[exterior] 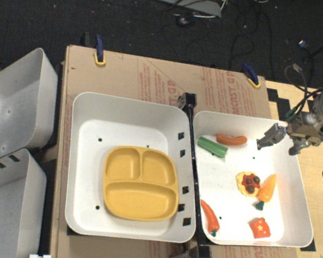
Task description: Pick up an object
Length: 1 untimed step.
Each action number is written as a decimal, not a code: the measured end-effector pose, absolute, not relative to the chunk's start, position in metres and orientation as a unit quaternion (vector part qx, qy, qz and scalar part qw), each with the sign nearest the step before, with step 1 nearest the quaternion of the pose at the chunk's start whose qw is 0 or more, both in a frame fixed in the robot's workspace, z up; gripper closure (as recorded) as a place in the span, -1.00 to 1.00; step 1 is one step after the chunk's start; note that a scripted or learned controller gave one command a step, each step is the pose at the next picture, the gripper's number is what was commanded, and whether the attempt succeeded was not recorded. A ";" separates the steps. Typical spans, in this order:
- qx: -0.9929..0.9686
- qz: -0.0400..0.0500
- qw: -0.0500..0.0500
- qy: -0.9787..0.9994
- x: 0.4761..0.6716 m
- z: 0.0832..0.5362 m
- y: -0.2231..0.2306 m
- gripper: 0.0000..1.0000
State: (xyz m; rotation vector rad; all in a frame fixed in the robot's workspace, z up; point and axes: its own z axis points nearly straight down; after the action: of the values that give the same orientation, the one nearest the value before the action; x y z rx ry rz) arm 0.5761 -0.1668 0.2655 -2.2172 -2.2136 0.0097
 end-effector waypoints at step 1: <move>-0.707 0.000 0.000 -0.707 0.578 0.271 -0.166 -1.00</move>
State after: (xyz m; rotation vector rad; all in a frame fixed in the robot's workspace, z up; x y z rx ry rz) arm 0.5782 -0.1664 0.2712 -2.2207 -2.2225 0.0003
